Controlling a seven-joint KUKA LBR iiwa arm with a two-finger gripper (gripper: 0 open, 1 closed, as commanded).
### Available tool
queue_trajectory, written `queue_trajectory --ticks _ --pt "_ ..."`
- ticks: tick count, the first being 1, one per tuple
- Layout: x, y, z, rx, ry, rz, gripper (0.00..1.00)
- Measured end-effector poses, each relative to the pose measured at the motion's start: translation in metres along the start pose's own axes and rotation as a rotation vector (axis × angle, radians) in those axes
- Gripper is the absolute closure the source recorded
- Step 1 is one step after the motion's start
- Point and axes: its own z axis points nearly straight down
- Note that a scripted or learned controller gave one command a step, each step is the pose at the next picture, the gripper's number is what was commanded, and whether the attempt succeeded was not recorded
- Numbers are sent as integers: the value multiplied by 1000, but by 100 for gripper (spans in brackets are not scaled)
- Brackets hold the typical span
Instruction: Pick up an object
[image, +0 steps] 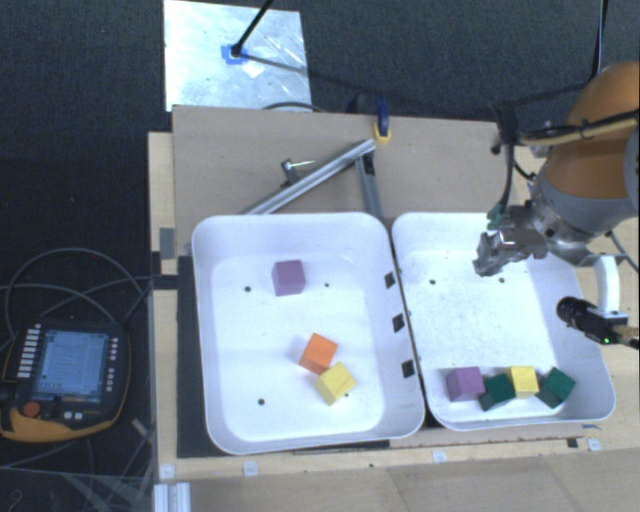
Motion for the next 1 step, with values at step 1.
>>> queue_trajectory --ticks 1 --pt "59 20 7 0 0 0 100"
